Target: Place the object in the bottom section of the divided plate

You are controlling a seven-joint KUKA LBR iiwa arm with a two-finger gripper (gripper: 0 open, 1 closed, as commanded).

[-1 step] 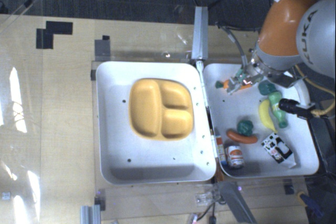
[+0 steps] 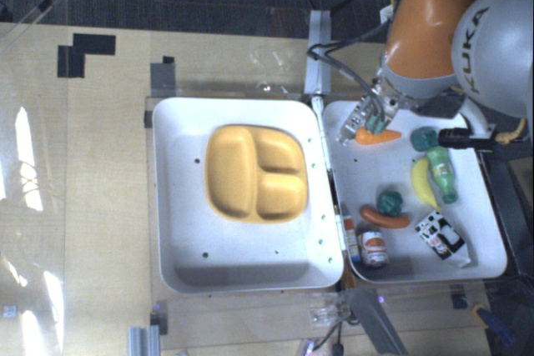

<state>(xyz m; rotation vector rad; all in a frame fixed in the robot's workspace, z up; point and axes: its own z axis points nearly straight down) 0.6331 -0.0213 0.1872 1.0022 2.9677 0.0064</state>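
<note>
A yellow divided plate [image 2: 254, 172] lies in the left bin [image 2: 179, 254], with one long section on its left and two smaller ones on its right. An orange carrot [image 2: 382, 137] lies at the back left of the right bin [image 2: 488, 250]. My gripper [image 2: 367, 125] hangs low over the carrot's left end. It is open, with its fingers down on either side of that end. The carrot rests on the bin floor.
The right bin also holds a teal lump [image 2: 424, 137], a green bottle [image 2: 442, 176], a banana [image 2: 422, 183], a teal broccoli piece [image 2: 389, 201], a sausage [image 2: 385, 218], a small can [image 2: 374, 247] and a black-and-white box [image 2: 442, 236]. A metal divider [image 2: 328, 171] separates the bins.
</note>
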